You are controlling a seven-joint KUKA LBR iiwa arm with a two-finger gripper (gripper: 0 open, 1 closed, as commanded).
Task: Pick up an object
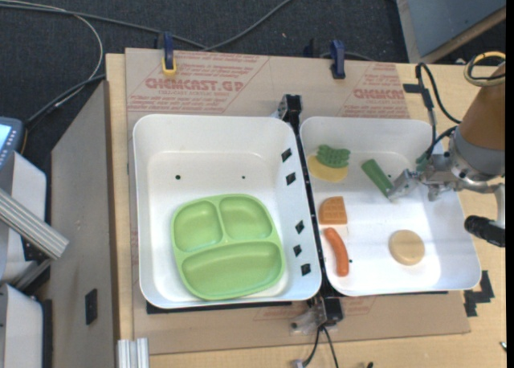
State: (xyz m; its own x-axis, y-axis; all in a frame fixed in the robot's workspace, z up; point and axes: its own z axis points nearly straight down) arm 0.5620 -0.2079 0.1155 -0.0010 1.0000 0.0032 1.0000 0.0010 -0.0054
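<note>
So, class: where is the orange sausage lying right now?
The orange sausage lies in the right bin, near its front left corner, just below the orange waffle block.

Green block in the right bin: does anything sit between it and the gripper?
Nothing visible does. The gripper is right at the lower end of the green block. The yellow and green toy, orange block, red sausage and tan disc lie off to the sides.

My bench (pixel 201 77), topped with printed cardboard, bore two white bins side by side: left bin (pixel 152 198) and right bin (pixel 450 270).
</note>
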